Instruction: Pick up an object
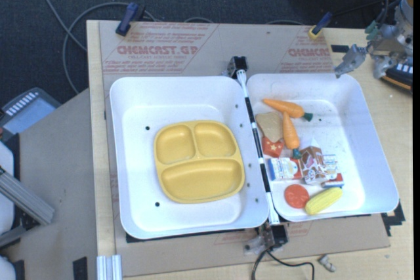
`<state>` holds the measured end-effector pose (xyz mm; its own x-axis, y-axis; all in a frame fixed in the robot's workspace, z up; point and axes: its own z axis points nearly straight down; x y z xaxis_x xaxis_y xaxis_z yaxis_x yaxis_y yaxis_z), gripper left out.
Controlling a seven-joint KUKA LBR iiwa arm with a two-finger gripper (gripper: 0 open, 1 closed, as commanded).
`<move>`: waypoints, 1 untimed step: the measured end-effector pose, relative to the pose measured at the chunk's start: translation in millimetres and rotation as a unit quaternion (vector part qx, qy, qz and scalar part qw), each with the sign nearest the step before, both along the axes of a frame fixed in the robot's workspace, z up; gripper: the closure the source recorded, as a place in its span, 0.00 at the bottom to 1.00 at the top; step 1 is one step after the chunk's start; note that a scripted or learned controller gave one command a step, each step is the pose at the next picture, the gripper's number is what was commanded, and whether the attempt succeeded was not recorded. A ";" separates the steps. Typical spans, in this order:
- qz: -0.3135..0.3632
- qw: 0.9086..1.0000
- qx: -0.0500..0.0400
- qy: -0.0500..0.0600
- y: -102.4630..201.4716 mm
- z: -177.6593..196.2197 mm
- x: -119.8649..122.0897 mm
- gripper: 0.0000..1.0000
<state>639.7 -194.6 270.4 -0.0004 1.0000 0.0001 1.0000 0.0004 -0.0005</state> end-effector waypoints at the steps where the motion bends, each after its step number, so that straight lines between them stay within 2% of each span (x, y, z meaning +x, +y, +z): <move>1: 0.000 1.000 0.001 0.001 73.9 -137.7 -11.5 0.00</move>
